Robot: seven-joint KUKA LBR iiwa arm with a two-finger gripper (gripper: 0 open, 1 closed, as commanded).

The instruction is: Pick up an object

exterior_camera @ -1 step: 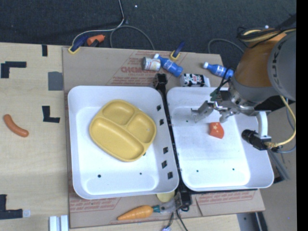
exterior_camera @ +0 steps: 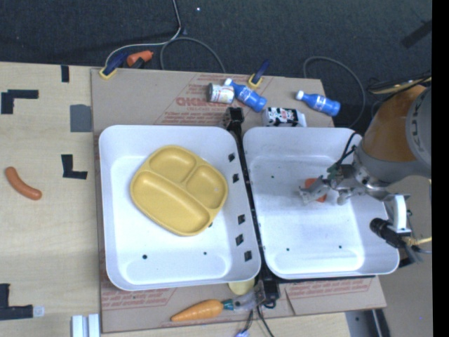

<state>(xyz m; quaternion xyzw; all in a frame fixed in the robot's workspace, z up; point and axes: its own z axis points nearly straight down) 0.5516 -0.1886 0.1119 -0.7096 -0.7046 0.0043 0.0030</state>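
Orange and curved, a toy sausage (exterior_camera: 23, 183) lies on the bench far off to the left of my gripper (exterior_camera: 317, 190), out past both bins. Closer in, but still well to the left of it, is the left bin (exterior_camera: 112, 209) with a yellow divided plate (exterior_camera: 179, 189) inside. A toy carrot (exterior_camera: 197, 310) rests on the cardboard below that bin, down and left of the gripper.

Next comes the right bin (exterior_camera: 316, 264), where I am working. My gripper is low over the bin floor, near the middle. Right at its tip I see a small orange-red thing (exterior_camera: 320, 197). It is too small for me to say what it is. It looks like it touches the gripper, but I cannot tell if the fingers are wide, narrow, or closed on it. So I think the pick is only partly done. The arm (exterior_camera: 393, 142) has reached the thing, but the thing seems to sit low in the bin, and the lift is left to do.

Up above the gripper, past the bin's far edge, lie a white little bottle (exterior_camera: 222, 92), a blue bottle (exterior_camera: 250, 97), a small black and white pack (exterior_camera: 285, 117), and one more blue bottle (exterior_camera: 320, 103). None of them are in my way. The bin wall on the right is near, so I should lift straight up.
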